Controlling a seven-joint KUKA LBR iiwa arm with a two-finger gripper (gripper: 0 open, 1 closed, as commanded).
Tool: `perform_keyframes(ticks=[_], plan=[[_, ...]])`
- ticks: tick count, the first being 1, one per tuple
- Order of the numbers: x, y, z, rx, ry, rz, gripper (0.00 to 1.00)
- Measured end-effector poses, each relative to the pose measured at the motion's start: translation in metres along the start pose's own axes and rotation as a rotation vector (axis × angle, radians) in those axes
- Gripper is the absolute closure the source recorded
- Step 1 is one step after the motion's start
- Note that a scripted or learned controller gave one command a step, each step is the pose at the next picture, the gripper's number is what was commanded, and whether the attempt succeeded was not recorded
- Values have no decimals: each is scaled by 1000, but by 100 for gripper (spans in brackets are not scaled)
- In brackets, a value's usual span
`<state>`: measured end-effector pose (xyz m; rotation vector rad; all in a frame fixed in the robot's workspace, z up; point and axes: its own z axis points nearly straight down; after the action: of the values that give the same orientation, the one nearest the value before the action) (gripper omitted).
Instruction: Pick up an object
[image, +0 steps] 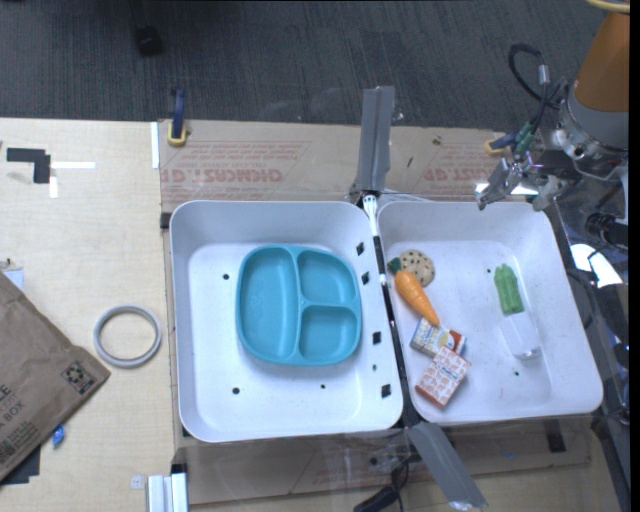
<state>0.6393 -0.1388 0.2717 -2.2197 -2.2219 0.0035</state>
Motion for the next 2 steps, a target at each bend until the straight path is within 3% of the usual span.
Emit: perform_keyframes(ticks=[1, 2], plan=[[-48, -35, 143, 0, 1, 23, 0], [-71, -40, 181, 0, 10, 79, 0]])
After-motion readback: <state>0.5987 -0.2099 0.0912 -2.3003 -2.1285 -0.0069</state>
